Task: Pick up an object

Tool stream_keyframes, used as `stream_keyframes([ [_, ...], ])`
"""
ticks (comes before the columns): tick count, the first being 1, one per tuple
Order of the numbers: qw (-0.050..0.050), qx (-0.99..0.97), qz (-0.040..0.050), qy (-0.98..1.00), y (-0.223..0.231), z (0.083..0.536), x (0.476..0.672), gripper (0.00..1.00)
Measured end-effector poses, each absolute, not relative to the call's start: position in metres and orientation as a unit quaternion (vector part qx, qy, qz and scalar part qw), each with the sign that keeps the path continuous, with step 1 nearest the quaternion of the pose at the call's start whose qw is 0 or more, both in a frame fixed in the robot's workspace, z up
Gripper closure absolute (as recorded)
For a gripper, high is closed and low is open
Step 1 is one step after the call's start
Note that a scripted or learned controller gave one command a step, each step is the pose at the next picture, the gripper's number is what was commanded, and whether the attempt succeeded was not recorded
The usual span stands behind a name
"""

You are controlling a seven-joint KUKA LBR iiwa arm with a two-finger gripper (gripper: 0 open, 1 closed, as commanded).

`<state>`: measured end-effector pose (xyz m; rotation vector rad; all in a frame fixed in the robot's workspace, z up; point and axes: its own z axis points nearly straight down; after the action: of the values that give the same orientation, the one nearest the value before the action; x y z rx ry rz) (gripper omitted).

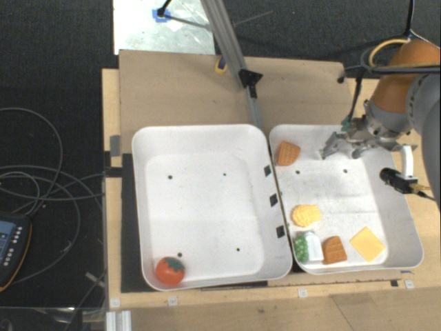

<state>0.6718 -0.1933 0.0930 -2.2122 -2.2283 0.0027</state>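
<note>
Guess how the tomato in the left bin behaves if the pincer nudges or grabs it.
The tomato looks round and smooth, so a nudge would probably roll it along the left bin. Its glossy skin suggests hard plastic, likely light, and it may slip from a two-finger pinch unless centred. It sits near the bin's front-left corner, so the wall may stop it.

Arm (419,92): grey casing showing at the wrist, an orange band (400,81) wrapping the rounded joint above it. Yellowish cable (383,47) looping over the orange section. Gripper (342,145): grey metal, two thin fingers. Small white-and-black fitting (403,171) sitting alongside the wrist.
</note>
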Motion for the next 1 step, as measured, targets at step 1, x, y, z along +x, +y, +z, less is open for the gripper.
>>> stream_keyframes([
  [1,-0.003,-0.703,-0.0009,-0.711,-0.1940,0.1087,0.6744,1.00],
])
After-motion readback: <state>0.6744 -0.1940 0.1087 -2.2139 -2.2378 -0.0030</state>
